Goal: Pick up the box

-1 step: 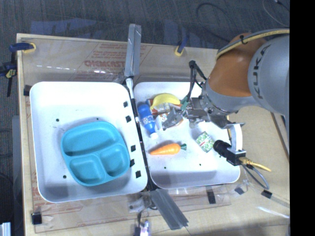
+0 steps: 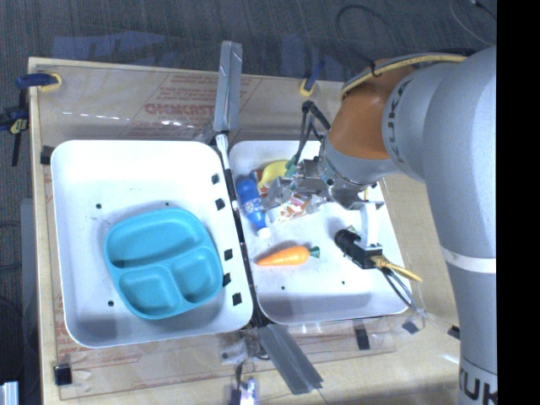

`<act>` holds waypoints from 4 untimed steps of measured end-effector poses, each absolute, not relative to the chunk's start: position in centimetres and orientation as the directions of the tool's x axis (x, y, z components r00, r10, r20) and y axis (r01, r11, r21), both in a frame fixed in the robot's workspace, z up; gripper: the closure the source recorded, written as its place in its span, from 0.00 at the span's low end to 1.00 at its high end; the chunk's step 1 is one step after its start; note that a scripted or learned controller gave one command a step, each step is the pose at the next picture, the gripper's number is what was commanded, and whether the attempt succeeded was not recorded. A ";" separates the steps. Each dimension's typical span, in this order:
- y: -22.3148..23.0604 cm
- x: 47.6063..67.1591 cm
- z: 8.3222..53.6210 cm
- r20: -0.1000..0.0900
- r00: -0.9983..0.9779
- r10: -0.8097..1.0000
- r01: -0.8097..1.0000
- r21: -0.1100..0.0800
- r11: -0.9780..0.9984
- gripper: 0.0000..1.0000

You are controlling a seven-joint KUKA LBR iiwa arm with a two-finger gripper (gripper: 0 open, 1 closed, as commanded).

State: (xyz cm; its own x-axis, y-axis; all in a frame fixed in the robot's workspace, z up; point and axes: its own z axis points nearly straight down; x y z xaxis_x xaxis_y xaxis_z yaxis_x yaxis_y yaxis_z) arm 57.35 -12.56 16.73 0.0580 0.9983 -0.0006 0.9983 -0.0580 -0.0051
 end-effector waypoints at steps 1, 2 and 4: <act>-8.3 55.2 19.1 0.000 0.187 0.982 0.982 -0.007 -0.187 0.00; -11.8 60.6 11.4 0.008 0.452 0.892 0.892 0.016 -0.452 0.00; -11.5 54.4 9.2 0.000 0.329 0.944 0.944 -0.003 -0.329 0.00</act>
State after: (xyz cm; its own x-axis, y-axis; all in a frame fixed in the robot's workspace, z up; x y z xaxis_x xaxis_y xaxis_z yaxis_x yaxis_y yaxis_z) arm 54.45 -11.49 9.17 0.3294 0.9442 0.0002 0.9442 -0.3294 -0.0032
